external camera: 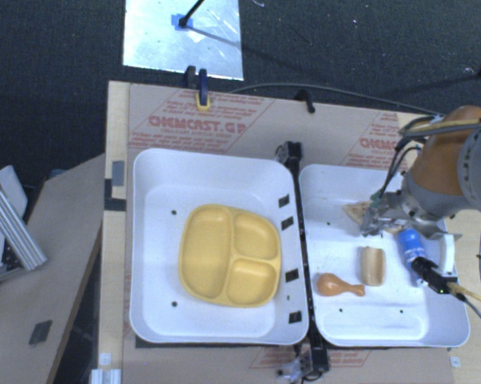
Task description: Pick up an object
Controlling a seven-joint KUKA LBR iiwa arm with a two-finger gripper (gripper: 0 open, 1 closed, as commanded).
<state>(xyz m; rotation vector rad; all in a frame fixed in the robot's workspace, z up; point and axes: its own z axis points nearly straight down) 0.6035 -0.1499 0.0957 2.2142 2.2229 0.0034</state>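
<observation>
White right bin holds your choices: a tan bread-like piece and an orange drumstick near its middle. Your claw sits low by the far-left scrap, its opening impossible to judge. Centre it over one piece before closing.

The arm was cut off by the right edge of the camera view, so that only its wrist portion was seen. The gripper was too small and blurred for the state of its parts to be told. A pale flat object just beside it was partly hidden by the gripper, and its identity could not be determined. The blue item was partly covered by the arm's fittings. The right bin was overlapped along its far right rim. An aluminium frame was cut off at the left edge.
</observation>
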